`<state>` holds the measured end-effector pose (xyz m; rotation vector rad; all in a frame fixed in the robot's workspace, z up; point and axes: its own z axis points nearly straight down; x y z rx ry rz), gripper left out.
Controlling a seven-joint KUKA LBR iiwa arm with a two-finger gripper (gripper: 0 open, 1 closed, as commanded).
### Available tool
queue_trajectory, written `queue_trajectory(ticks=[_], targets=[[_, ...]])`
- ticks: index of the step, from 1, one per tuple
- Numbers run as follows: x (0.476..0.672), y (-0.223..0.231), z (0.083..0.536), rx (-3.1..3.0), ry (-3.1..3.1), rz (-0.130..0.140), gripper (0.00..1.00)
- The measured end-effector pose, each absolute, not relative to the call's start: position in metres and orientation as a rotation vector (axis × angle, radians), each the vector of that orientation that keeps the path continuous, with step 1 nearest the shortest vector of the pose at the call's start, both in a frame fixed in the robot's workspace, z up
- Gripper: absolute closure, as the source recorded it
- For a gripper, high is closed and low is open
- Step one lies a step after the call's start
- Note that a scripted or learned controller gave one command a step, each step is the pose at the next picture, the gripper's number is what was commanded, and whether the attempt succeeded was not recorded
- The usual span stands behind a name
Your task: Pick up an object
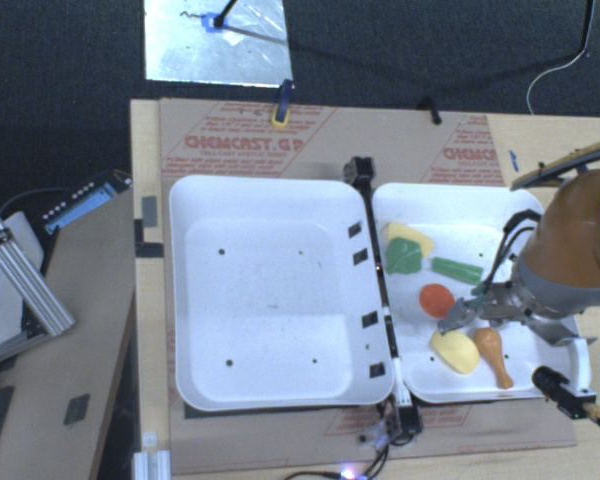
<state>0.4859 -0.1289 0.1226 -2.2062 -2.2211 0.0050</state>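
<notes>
Fingers (pixel 458 317) of the grey arm (pixel 570 253) hang low over the right bin (pixel 460 200), their grey tip pointing toward the bin's centre; whether they are spread or closed cannot be told from this slant, and nothing shows clearly between them.

Five toy food pieces lie in the right bin, all close to the fingers. One red round piece, like a tomato (pixel 437 297), sits just above and to the left of the tip, very near it and perhaps touching. One pale yellow lump, like a potato (pixel 456 351), lies just below the tip. One tan drumstick shape (pixel 494 353) lies beside the potato, just below and to the right of the fingers, under the wrist. One green stick-like piece (pixel 456 268) lies above the fingers, slanting. One piece with a yellow top and a green lower part (pixel 404 249) lies farther up and to the left, near the divide between the bins.

One left bin (pixel 270 288), also white and shallow, sits well to the left of the fingers, with four small dark dots on its floor. Four small black clips (pixel 365 288) run along the seam where the two bins meet.

Both bins rest on a brown cardboard sheet (pixel 250 138) with red print, laid on the surface (pixel 145 168). One shiny silver sheet (pixel 215 26) lies far above the left bin, on the dark floor.
</notes>
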Motion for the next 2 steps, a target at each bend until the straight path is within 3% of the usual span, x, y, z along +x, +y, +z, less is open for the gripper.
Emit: queue_trajectory(ticks=[1,2], targets=[[0.489,-0.133,0.139,-2.221,-2.227,-0.003,1.0],[0.529,-0.157,0.254,-2.228,-2.237,-0.011,1.0]])
